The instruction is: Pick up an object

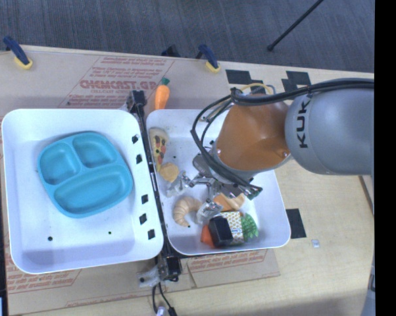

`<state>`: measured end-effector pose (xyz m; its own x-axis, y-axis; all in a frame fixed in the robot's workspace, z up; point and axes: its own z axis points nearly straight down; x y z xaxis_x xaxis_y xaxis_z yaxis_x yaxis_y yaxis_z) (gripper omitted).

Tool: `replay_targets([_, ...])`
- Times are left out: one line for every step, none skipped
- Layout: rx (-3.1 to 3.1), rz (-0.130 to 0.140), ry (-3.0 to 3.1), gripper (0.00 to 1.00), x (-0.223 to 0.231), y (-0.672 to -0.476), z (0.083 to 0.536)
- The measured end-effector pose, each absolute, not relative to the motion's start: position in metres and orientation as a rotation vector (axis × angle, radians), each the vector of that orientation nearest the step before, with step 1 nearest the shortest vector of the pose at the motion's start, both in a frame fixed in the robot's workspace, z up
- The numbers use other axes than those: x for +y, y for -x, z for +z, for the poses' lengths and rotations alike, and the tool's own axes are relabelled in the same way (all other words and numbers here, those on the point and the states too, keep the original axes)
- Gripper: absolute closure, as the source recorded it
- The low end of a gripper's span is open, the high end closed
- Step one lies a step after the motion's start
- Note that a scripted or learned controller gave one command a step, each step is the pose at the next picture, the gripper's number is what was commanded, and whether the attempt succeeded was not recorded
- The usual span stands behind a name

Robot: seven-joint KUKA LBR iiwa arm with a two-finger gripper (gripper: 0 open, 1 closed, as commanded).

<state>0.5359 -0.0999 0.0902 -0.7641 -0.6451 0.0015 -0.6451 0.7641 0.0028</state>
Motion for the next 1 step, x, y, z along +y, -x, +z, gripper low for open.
replay_targets([-2.827,0.0,-1.377,0.0,-0.1071,-0.5191,0.0911])
